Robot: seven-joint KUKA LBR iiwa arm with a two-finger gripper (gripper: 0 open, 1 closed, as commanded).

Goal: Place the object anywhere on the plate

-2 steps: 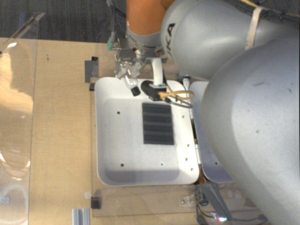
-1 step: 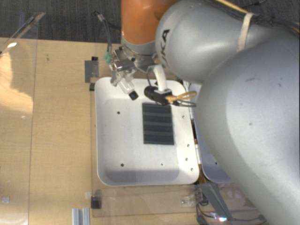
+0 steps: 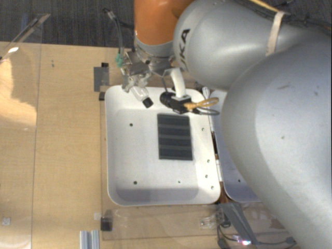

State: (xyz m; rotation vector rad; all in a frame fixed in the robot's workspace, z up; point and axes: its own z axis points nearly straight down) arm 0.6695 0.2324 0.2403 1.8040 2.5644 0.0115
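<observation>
Over the left bin's far corner, the arm (image 3: 249,61) hung bulky and could clip the rim; bin (image 3: 124,160) wall sat close behind, open floor around the ribbed plate (image 3: 175,137). Tool (image 3: 139,91) clenched or released: couldn't tell. Small black piece (image 3: 147,102) at its tip, off plate, could drop short.

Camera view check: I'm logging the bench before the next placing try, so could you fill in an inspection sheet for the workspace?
Surface: wooden bench bearing two white bins; left bin in full sight, right bin mostly behind the arm.
Job's things: dark ribbed plate lies flat in the left bin; small black piece beside the gripper, too small to identify.
Clutter: nothing seen.
Grippers: gripper over the left bin's top-left corner.
Cables: dark cable runs up beside the wrist.
Surroundings: black bracket and small black block on the bench outside the left bin.
</observation>
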